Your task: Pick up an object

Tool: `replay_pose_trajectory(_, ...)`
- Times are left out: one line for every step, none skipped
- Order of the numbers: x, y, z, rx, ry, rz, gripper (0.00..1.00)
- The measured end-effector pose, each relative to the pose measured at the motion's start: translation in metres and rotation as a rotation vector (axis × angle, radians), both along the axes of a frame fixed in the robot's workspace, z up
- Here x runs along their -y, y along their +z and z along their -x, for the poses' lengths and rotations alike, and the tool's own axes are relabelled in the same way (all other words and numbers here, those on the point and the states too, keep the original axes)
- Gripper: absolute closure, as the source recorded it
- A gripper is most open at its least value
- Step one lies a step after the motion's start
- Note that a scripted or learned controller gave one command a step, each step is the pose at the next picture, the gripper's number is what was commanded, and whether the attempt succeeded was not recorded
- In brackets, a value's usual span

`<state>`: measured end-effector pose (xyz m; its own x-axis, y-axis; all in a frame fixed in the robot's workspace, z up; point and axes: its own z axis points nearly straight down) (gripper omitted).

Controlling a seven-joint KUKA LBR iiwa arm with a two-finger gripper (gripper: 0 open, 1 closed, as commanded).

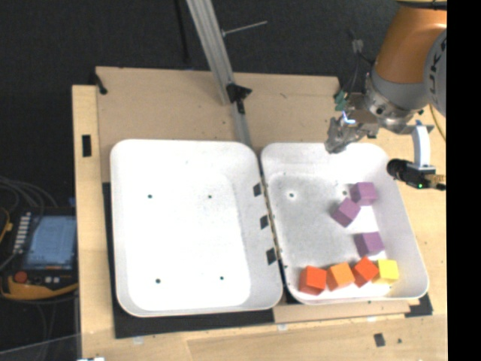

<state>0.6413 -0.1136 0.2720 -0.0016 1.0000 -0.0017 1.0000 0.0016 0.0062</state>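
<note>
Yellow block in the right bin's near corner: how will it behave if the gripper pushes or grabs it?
The yellow block looks like a small rigid cube, so probably stiff and light. Flat faces suggest sliding, not rolling. It touches a red block and sits near the right bin wall, so a push may jam it.

Colour key. Both shallow bins, left bin (184,224) and right bin (316,201), are white, each speckled with a few dark dots. The right bin contains three purple blocks (364,193), (346,213), (368,242); along its near edge lie a red-orange block (313,279), an orange block (340,275), a red block (366,270) and a yellow block (388,269). The bench top (173,100) is pale tan wood. The arm (409,40) is orange above a grey wrist. The surrounding floor (45,36) is black.
</note>
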Motion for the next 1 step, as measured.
replay_pose_trajectory(-0.0542,-0.0151,-0.0103,-0.008,0.004,-0.002,1.00)
